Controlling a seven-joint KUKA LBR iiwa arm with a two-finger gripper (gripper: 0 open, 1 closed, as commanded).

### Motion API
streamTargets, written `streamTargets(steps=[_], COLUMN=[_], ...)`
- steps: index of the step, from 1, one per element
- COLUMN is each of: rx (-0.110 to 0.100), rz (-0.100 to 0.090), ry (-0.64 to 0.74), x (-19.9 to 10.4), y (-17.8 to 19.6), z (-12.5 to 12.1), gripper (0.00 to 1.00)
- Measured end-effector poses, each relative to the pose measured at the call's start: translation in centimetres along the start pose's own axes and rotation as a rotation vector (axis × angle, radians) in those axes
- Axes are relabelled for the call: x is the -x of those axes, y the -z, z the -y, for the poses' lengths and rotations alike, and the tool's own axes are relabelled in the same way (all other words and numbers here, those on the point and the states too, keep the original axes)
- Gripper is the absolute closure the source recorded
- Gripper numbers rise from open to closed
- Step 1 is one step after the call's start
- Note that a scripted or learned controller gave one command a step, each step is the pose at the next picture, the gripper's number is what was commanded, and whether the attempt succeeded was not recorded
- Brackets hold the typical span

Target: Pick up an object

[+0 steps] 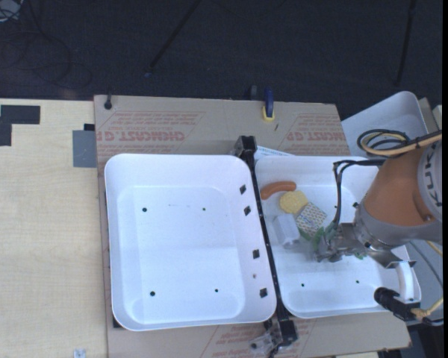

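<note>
Grey two-finger gripper (330,249) low inside right shallow white bin (336,297), beside green item (319,236); finger spread and hold cannot be told; clear cylinder (286,230) and grey mesh block (310,216) just beyond; yellow round piece (293,201), orange sausage-shaped piece (277,189) farthest; left shallow white bin (127,274) alongside.

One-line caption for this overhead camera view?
Gripper low in the right bin beside a sausage, yellow piece and clutter.

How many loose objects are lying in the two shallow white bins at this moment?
4, all in the right bin: an orange sausage-shaped piece, a yellow round piece, a grey speckled block and a pale translucent cylinder. The arm may hide more.
</note>
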State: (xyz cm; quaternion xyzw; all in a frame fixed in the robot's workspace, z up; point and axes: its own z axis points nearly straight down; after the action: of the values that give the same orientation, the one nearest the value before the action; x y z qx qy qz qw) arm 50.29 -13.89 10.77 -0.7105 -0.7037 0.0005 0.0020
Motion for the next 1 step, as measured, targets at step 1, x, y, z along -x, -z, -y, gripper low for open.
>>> streamTargets(steps=[1], rx=[0.0], rz=[0.0], ry=[-0.002], x=[0.01], y=[-0.04], z=[0.01], gripper=[0.0])
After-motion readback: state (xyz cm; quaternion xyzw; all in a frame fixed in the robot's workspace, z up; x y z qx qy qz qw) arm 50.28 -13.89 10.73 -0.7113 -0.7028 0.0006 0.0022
